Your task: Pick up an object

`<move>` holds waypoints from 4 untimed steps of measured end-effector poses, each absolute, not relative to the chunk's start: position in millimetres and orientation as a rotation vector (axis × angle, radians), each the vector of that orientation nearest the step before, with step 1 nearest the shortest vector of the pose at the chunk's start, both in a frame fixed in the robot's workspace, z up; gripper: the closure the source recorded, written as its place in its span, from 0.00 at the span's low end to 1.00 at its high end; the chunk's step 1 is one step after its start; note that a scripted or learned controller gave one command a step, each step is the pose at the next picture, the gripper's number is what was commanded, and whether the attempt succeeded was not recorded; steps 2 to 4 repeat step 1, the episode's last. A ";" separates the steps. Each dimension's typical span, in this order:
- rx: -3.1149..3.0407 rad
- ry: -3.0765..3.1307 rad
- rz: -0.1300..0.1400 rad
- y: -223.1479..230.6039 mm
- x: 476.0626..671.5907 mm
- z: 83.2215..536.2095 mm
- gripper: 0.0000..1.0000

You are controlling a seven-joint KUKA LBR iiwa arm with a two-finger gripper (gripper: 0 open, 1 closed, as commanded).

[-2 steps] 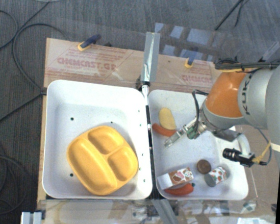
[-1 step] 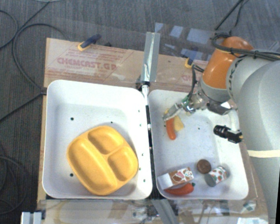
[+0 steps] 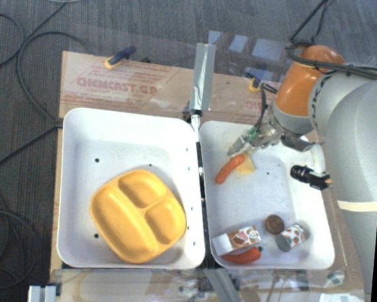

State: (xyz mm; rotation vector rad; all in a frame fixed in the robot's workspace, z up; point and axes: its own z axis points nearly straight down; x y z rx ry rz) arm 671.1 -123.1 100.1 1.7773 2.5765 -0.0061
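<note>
Look to the upper right of the frame: the arm [image 3: 350,129] comes in from the right, its orange band [image 3: 304,82] above the wrist, and the gripper [image 3: 247,145] is tipped down over the upper left part of the right bin [image 3: 311,258]. You cannot tell from this angle whether it is released or clenched; the tip is small and blurred against the white floor.

Just below and to the left of the gripper lies the carrot [image 3: 229,169], slanted, its upper end close under the tip. Whether they touch cannot be judged. A pale yellow piece [image 3: 246,166] sits right beside the carrot's upper end.

Along the lower edge of the right bin you will see a small printed can [image 3: 241,238] lying on its side, a red pepper [image 3: 241,255] just below it and touching it, a brown round thing [image 3: 274,224], and a second small can [image 3: 292,236] just beside that. All four are well apart from the gripper.

The left bin [image 3: 91,131] holds a yellow divided tray [image 3: 138,215] in its lower middle. A black fitting [image 3: 309,175] sticks out at the right bin's right side.
</note>
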 end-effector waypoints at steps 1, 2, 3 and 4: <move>1.615 2.691 -0.005 -63.5 668.6 200.5 1.00; 1.615 2.691 -0.005 -63.5 668.6 200.5 1.00; 1.615 2.691 -0.005 -63.5 668.6 200.5 1.00; 1.615 2.691 -0.005 -63.5 668.6 200.5 1.00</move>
